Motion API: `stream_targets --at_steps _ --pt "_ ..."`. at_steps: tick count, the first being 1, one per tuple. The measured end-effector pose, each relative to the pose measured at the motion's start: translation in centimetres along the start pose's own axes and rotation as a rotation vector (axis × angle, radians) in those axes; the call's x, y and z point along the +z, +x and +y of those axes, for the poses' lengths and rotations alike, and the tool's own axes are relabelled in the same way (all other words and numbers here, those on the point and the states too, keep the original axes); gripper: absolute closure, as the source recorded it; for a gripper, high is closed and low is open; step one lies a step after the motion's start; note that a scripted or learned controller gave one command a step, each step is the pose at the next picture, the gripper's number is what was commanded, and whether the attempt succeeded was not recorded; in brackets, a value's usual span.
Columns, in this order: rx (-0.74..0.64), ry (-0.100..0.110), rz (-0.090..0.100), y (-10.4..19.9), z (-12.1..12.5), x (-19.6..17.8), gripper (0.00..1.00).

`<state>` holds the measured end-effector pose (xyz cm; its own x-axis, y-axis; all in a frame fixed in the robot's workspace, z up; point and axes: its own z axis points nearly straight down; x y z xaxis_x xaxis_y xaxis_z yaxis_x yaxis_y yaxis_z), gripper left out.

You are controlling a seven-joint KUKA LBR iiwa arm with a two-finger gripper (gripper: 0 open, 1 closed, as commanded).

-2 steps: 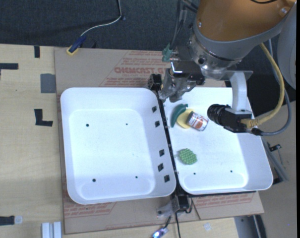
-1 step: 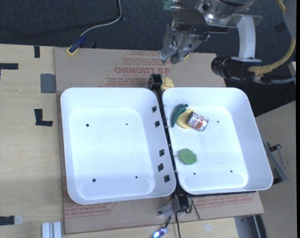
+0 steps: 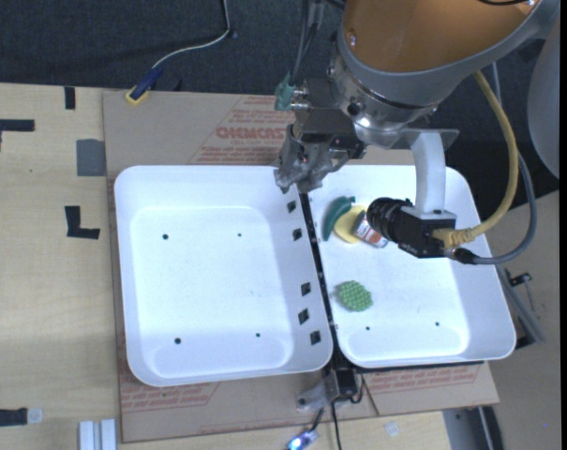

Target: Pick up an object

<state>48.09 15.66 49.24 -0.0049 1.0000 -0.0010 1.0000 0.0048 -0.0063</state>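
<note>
Right bin (image 3: 480, 345), teal crescent (image 3: 336, 216) near-upright

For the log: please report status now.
Gripper over bins' divider, far end. Green ball in right bin, untouched. Green piece and yellow item beside black fixture.

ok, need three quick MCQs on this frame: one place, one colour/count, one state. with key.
1. Which bin holds the green bumpy ball?
A. left bin
B. right bin
C. neither, it lies on the cardboard

2. What colour is the band on the arm?
A. orange
B. blue
C. white

3. Where is the end effector?
A. low over the bins' far edge, near the divider
B. down on the ball
C. parked over the left bench

Key: 1 B, the ball lies right of the divider; 2 A, the wide band above the wrist is orange; 3 A, it hangs at the bins' far rim, apart from the ball.
</note>
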Motion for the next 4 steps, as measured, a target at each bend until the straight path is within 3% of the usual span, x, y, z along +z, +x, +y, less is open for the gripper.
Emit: stream_targets --at_steps 1,2,3,4 --pt "0.003 -0.010 0.002 -0.7 0.3 -4.5 1.00" --pt "-0.003 0.006 -0.003 7.4 0.2 9.6 1.00" --pt "0.001 -0.020 0.008 7.7 0.3 -5.1 1.00" --pt "0.003 -0.005 0.000 7.7 0.3 -4.2 0.00"
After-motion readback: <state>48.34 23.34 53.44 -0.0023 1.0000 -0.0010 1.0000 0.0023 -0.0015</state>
